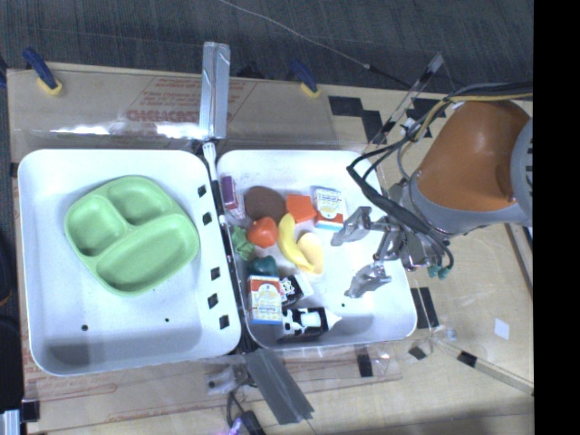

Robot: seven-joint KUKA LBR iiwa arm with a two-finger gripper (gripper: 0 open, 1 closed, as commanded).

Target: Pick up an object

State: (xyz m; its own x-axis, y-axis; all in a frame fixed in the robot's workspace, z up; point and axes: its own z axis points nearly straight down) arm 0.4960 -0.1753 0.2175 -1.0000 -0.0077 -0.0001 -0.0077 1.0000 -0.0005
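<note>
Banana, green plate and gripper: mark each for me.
Banana (288,236): camera view, middle of the fruit.
Green plate (132,234): camera view, ridge between compartments.
Gripper (360,254): camera view, midway between fingertips.

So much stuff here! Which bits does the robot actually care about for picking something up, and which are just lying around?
Part of the job:
- gripper, open over the right bin
- banana
- tomato
- brown lump
- small carton
- orange-and-white box

Just lying about:
- green divided plate in the left bin
- blue clamps on the bench edge
</note>
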